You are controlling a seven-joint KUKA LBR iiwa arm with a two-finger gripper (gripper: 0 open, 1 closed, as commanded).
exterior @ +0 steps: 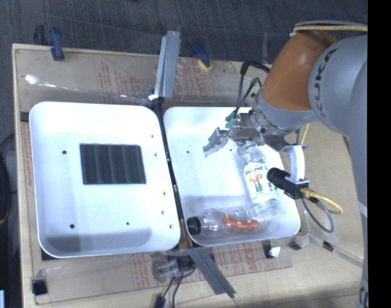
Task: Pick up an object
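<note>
**Gripper over the right bin**

Camera view: the gripper (216,141) is hanging over the right bin (189,172), its fingers looking spread with nothing between them. A clear bottle (256,178) is lying just beside it, its label too blurred to read. A second bottle (231,222) is resting along the near wall. The arm (311,76) is being cut off at right.
</note>
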